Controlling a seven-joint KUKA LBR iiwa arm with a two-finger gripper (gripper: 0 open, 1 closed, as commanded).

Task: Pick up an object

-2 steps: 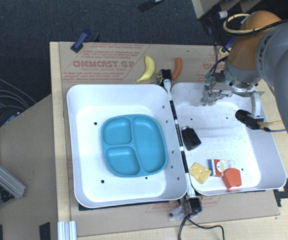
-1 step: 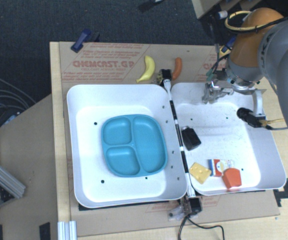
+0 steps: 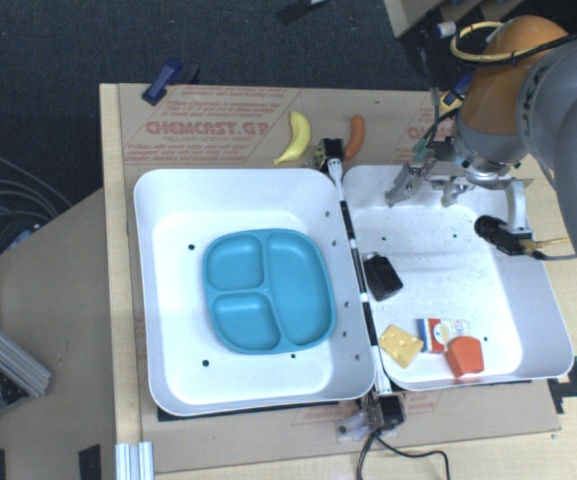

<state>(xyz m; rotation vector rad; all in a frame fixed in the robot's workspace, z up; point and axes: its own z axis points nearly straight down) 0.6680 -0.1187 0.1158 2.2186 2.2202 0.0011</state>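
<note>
My gripper (image 3: 427,190) hangs over the back edge of the right bin (image 3: 528,298), open, with bare bin floor showing between its two grey fingers. In that bin lie a black block (image 3: 381,275) by the left wall, a yellow cheese wedge (image 3: 400,345), a small white, red and blue carton (image 3: 438,332) and an orange cup (image 3: 465,356), the last three along the front. All of them sit well in front of the gripper, and none touches it.
The left bin (image 3: 168,268) holds a blue divided plate (image 3: 267,290). Behind the bins, a banana (image 3: 294,138) and an orange sausage-shaped toy (image 3: 354,136) lie on the bench. A black cable connector (image 3: 498,233) hangs off the arm over the right bin.
</note>
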